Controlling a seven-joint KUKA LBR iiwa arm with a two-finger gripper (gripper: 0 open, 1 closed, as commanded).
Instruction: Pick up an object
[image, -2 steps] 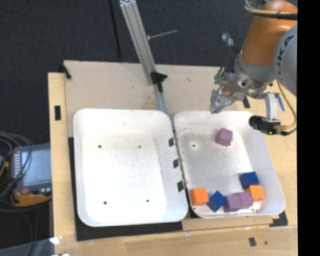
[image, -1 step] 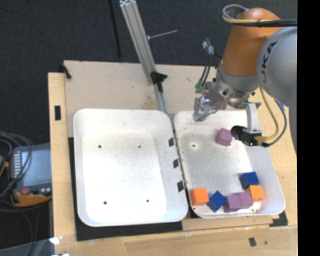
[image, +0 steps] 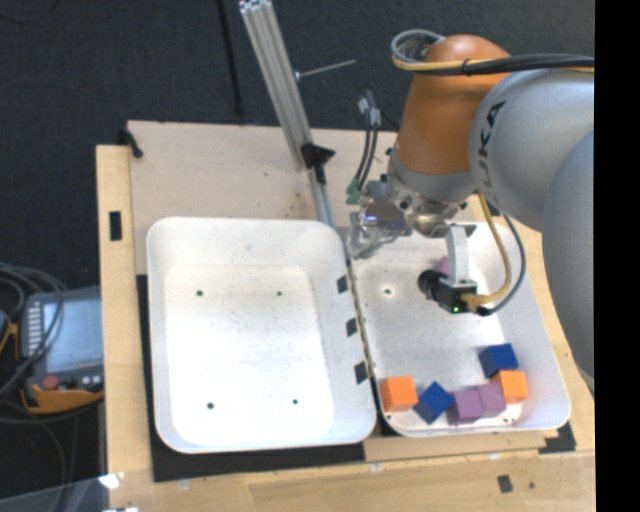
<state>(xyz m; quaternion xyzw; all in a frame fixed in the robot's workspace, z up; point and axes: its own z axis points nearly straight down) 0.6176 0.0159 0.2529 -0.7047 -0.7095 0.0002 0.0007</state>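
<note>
Several small blocks lie along the near edge of the right bin (image: 415, 335): an orange block (image: 399, 392), a blue block (image: 434, 401), two purple blocks (image: 478, 403), a second orange block (image: 513, 384) and another blue block (image: 497, 359). A bit of a purple object (image: 438, 268) peeks out from under the wrist hardware. My gripper (image: 366, 238) hangs over the far left corner of the right bin, well away from the blocks. Nothing is visibly held in it.
The left bin (image: 240, 300) sits beside the right one, divided from it by a ridge with black clips (image: 352, 325). A slanted metal rail (image: 285, 95) rises behind the bins. A pendant device (image: 60, 350) lies off the bench to the left.
</note>
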